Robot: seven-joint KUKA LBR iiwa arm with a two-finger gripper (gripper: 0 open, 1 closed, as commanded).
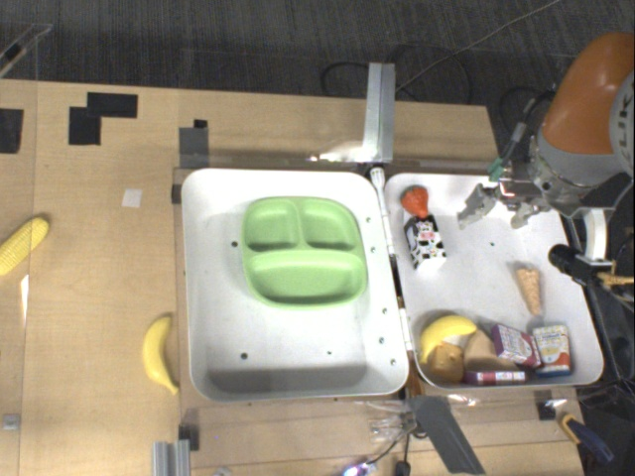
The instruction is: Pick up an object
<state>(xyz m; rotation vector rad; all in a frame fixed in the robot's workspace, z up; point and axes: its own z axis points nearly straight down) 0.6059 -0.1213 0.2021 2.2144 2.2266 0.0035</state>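
Note:
My gripper [498, 208] hovers over the back right of the right bin [476, 281]; its two fingers are spread open and nothing sits between them. To its left lie a red-orange toy [417, 201] and a black-and-white cow figure [427, 241]. A tan cone-shaped piece [531, 289] lies below the gripper. Along the bin's front edge are a yellow fruit [448, 328], a brown round item [446, 362] and two small packets [514, 345] [553, 349].
The left bin [213, 296] holds a green divided plate [303, 249]. On the bench to the left lie a corn cob [22, 246] and a banana [159, 353]. A metal post [381, 112] stands behind the gap between the bins.

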